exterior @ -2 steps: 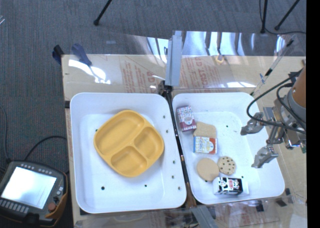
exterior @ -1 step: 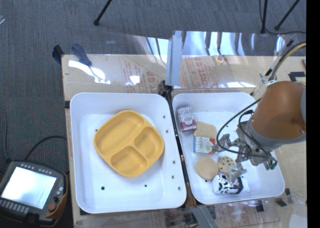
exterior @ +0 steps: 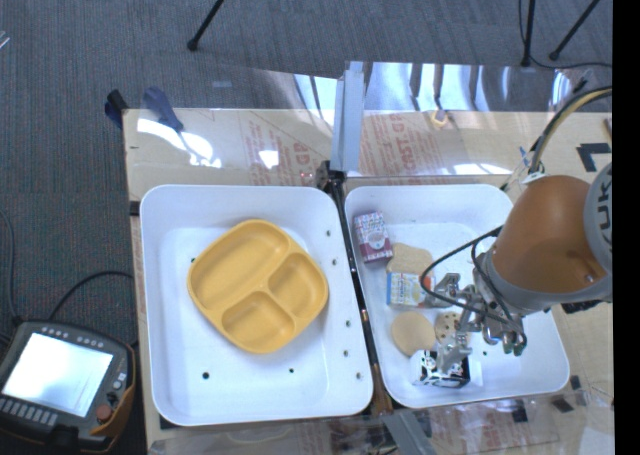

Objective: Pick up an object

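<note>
My gripper point(exterior: 452, 346) hangs low over the right bin point(exterior: 470, 205), near its front middle, with the orange-banded wrist above it at the right. Under and around it lie a round tan cookie-like piece point(exterior: 410, 332), a small spotted item point(exterior: 450, 323) and a black-and-white object point(exterior: 443, 371) at the bin's front. Farther back lie a blue-and-white packet point(exterior: 403, 289), a tan slice point(exterior: 411, 259) and a small red-and-white carton point(exterior: 371, 236). I see no object lifted between the fingers.
The left bin point(exterior: 170, 243) holds a yellow divided plate point(exterior: 259, 284). A metal divider post point(exterior: 347, 123) stands behind the gap between the bins. A teach pendant point(exterior: 62, 376) lies on the floor at the lower left.
</note>
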Available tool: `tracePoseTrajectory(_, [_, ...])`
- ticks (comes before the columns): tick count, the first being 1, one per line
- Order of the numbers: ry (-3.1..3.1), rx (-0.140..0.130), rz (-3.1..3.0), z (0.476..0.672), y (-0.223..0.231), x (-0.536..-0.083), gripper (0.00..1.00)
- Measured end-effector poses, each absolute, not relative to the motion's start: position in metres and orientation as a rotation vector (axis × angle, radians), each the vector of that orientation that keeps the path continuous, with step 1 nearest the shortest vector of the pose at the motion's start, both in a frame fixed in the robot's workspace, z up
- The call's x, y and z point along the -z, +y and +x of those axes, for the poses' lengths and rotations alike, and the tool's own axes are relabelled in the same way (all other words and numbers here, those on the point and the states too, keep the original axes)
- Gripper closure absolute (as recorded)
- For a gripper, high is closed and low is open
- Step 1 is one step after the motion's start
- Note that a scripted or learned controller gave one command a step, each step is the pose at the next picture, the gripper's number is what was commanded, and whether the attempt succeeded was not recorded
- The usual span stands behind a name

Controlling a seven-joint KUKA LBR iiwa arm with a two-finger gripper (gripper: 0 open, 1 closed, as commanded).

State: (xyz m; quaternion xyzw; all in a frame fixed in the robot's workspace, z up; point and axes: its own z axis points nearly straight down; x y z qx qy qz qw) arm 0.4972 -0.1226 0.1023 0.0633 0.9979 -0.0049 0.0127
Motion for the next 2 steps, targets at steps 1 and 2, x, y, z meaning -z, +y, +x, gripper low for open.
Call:
tracePoseTrajectory(1, [3.112, 0.010, 0.186, 0.499, -0.120, -0.117, 1.00])
tracePoseTrajectory(2, [3.135, -0.003, -0.144, 0.477, -0.044, -0.189, 1.00])
